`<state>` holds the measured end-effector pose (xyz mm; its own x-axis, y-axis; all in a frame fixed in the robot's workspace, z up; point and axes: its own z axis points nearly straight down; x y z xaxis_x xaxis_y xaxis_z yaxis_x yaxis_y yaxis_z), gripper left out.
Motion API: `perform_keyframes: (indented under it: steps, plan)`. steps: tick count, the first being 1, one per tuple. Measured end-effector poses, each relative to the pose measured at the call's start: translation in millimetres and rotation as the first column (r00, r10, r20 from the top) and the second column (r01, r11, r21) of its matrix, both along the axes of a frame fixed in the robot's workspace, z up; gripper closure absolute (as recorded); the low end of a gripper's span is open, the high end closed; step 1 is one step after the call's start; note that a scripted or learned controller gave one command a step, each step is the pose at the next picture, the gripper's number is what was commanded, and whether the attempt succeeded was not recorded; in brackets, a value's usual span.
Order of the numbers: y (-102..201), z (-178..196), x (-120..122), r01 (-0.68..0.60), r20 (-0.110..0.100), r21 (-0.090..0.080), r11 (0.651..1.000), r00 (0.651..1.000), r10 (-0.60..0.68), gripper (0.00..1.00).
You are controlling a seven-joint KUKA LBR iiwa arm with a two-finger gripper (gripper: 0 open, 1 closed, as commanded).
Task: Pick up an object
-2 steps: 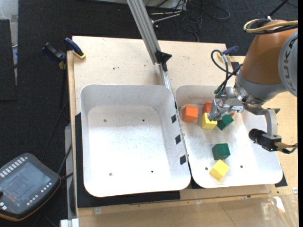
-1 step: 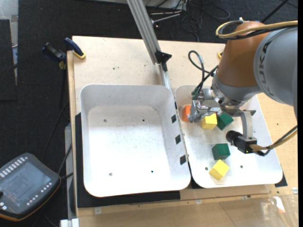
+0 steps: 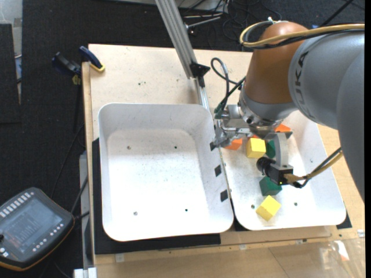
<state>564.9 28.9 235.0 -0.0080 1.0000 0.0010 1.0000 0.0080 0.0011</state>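
In the right bin (image 3: pixel 324 204) lie several small blocks. A yellow block (image 3: pixel 255 148) and an orange piece (image 3: pixel 233 145) sit at the bin's upper left, directly beneath my gripper (image 3: pixel 248 139). The gripper hangs low over them, and the orange-banded wrist hides most of it. Another orange piece (image 3: pixel 283 130) peeks out behind the wrist. A dark green block (image 3: pixel 270 185) lies lower down, with a yellow cube (image 3: pixel 268 207) just in front of it near the bin's front edge.
The left bin (image 3: pixel 110 155) stands beside the right one, and their rims meet around the middle of the bench. A slanted metal rail (image 3: pixel 177 30) runs down to the bins' rear junction. A black cable with a connector (image 3: pixel 277 171) dangles over the green block.
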Motion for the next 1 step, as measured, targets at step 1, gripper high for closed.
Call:
perform_keyframes:
  steps: [1]
  plan:
    - [50.7,8.5,15.8,0.0,0.002,0.001,1.0,1.0,0.0,1.0]
